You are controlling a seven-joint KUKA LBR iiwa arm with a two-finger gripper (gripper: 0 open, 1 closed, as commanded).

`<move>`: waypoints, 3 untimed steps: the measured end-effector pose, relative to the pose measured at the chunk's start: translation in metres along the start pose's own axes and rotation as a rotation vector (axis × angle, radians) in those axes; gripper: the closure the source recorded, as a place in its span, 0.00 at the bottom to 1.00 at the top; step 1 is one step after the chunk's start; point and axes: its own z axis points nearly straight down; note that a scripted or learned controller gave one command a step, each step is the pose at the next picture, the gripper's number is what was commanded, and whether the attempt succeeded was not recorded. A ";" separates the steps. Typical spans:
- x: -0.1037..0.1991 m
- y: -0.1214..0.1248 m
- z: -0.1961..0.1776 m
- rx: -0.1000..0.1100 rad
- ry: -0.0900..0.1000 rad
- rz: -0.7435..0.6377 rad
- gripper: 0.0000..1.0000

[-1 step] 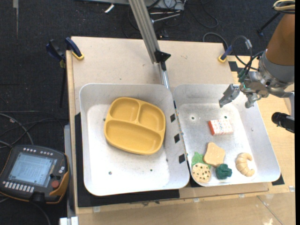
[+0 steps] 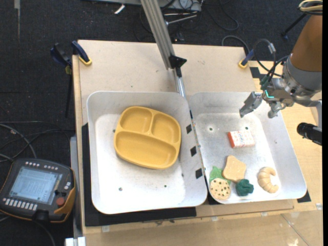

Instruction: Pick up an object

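My gripper [image 2: 262, 106] hangs over the far right part of the right bin [image 2: 215, 114], its two fingers spread apart with nothing between them. Below and left of it lies a small red-and-white box [image 2: 241, 138]. Along the bin's near edge lie a slice of toast [image 2: 234, 168], a chocolate-chip cookie [image 2: 221, 189], a green broccoli piece [image 2: 244, 187] and a croissant [image 2: 268, 180]. A green leaf [image 2: 215, 173] peeks out beside the toast.
A yellow divided plate [image 2: 147, 136] rests in the left bin [image 2: 102, 137]. A slanted metal pole [image 2: 159, 27] crosses the bench's far side. Yellow clamps [image 2: 82, 55] sit at the bench's far corners. A teach pendant [image 2: 33, 187] lies at the lower left, off the bench.
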 end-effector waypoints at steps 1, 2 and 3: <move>-0.006 -0.006 0.047 0.005 0.000 0.003 0.00; -0.003 0.001 0.094 0.004 0.000 0.001 0.00; 0.000 -0.001 0.138 0.005 0.001 0.002 0.00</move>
